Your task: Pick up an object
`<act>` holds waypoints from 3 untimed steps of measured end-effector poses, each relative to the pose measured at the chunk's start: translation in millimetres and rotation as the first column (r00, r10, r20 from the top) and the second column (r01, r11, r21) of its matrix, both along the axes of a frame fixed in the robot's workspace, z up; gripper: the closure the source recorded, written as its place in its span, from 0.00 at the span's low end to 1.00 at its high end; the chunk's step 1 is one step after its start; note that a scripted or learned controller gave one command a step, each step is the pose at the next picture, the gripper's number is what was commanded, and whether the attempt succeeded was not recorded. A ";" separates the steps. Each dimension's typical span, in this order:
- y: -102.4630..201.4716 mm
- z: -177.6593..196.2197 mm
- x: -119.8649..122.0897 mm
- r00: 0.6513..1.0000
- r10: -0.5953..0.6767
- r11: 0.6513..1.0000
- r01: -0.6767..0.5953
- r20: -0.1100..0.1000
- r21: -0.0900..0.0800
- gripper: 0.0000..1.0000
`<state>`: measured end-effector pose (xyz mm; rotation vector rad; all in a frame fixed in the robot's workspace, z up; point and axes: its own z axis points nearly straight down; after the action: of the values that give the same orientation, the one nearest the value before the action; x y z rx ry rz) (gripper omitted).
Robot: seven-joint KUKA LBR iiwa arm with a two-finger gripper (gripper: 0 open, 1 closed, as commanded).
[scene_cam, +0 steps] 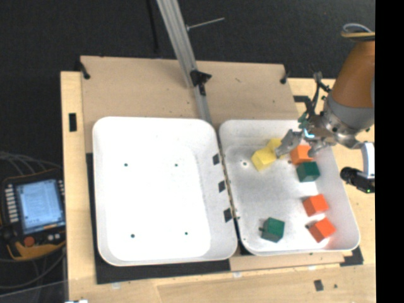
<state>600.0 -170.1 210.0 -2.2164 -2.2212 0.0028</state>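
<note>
Two blocks crowd the gripper (pixel 298 141): yellow block (pixel 265 157), orange block (pixel 300 153); finger state unclear, possibly nudging either aside.

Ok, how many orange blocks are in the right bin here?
3. One orange block sits right at the hand near the far side; a second lies right of centre; a third sits in the near right corner. The arm may hide more.

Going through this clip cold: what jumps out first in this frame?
The coloured blocks clustered in the right bin: a yellow block near its top, green blocks and orange blocks lower down. The gripper sits low over the upper blocks, beside an orange one. The left bin shows just white floor.
</note>
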 end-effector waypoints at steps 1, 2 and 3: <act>-0.1 2.9 1.0 1.000 0.001 1.000 -0.001 0.005 -0.001 0.00; 3.8 -40.7 3.4 1.000 0.002 1.000 -0.002 0.000 -0.003 0.00; 8.2 -84.0 2.5 1.000 0.000 1.000 0.000 0.000 -0.003 0.00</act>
<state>602.5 -161.9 125.9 -2.2178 -2.2227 0.0059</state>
